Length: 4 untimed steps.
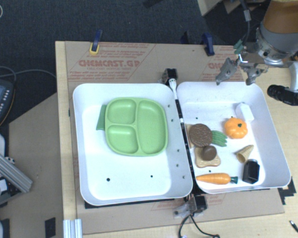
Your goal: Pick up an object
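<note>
Red print "CHEMCAST" repeated across the brown paper sheet (139, 58) under my two bins, clearest above the left bin, trailing letters after it too faint to read, second partly hidden copy by the right bin

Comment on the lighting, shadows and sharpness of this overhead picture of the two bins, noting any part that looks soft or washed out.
Camera view: light is even and diffuse; the green divided plate and carrot cast only faint shadows. The white bins' rims look bright, nearly washed out. The gripper, above the right bin's far edge, is slightly soft; the toy foods are fairly crisp, though the image is coarse overall.
</note>
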Motion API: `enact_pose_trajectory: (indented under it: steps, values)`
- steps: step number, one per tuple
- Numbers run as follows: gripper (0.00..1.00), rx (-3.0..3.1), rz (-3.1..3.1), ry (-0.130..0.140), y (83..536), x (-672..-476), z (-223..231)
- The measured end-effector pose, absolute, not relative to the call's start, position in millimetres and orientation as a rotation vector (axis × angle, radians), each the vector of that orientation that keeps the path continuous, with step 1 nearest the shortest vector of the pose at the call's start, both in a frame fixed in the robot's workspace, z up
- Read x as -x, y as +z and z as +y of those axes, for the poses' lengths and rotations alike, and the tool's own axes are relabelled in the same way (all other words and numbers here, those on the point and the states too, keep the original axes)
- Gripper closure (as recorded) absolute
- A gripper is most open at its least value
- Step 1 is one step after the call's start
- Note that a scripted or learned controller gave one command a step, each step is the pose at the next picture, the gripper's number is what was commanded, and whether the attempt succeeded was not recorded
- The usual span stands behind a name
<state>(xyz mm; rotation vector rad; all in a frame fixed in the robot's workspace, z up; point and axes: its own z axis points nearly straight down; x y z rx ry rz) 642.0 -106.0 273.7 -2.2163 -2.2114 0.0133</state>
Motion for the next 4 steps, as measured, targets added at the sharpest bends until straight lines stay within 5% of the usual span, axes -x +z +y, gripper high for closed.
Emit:
enact_pose_trajectory:
  steps: [1,4]
  values:
    - [0.0,2.221,-2.221,0.001,281.2,-643.9,-105.8]
    - [0.0,2.218,-2.217,0.006,145.9,-650.7,-110.8]
